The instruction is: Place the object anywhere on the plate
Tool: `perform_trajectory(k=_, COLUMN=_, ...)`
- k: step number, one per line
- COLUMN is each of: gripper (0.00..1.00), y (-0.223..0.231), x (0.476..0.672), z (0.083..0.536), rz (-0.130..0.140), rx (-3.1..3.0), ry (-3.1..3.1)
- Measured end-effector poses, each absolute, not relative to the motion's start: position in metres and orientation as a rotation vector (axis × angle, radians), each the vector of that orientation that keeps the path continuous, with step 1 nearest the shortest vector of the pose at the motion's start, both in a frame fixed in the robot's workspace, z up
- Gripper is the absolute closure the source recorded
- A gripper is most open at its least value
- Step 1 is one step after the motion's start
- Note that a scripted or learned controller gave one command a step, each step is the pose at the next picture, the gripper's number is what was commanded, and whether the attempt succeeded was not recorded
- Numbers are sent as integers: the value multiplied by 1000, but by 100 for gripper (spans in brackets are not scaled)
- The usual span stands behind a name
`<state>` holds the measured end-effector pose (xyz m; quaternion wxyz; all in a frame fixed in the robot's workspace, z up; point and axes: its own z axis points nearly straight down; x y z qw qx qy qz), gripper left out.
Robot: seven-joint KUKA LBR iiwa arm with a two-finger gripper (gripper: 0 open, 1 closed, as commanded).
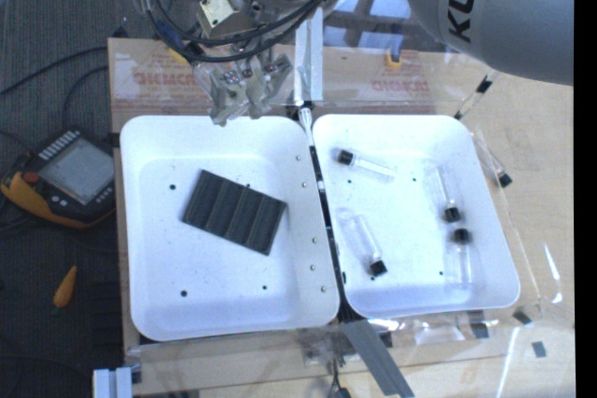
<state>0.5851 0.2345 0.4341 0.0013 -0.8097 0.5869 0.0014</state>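
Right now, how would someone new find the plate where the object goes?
Look at the left white bin. The dark ribbed plate lies flat and askew near its middle. It is black and rectangular, unlike the clear black-capped vials in the right bin.

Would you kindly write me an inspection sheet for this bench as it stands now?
Surface: left bin and right bin side by side on the bench.
Job's things: dark ribbed plate lies tilted in the left bin; four clear vials with black caps lie in the right bin.
Clutter: nothing seen in the bins.
Grippers: gripper hangs above the left bin's far rim, nothing between its fingers.
Cables: black cables loop from the wrist.
Surroundings: handheld pendant left of the bench.
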Motion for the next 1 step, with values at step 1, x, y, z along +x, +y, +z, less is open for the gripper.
perform_trajectory(k=1, gripper=100, y=234, x=567, z=434, rz=6, rx=-2814, ry=1392)
